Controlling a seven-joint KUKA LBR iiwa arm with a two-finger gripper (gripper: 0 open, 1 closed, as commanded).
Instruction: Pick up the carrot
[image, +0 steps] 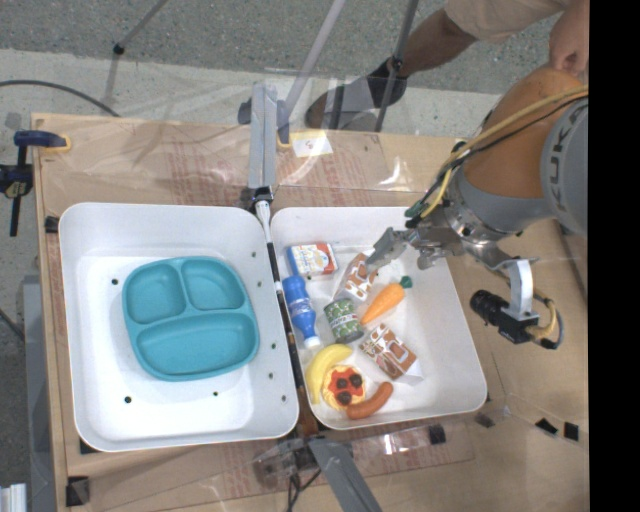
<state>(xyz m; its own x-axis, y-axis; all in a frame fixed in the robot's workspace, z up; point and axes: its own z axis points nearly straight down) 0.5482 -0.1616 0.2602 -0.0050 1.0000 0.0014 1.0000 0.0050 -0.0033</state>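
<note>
Carrot (384, 302) just below gripper (392, 252).

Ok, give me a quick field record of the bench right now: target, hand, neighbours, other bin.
target: carrot, lying in the right bin, leafy end toward the hand
hand: hand above the right bin's far side, up and left of the carrot; no item seen in it
neighbours: green can, blue bottle, banana, sausage
left bin: left bin holds a teal divided plate
</note>
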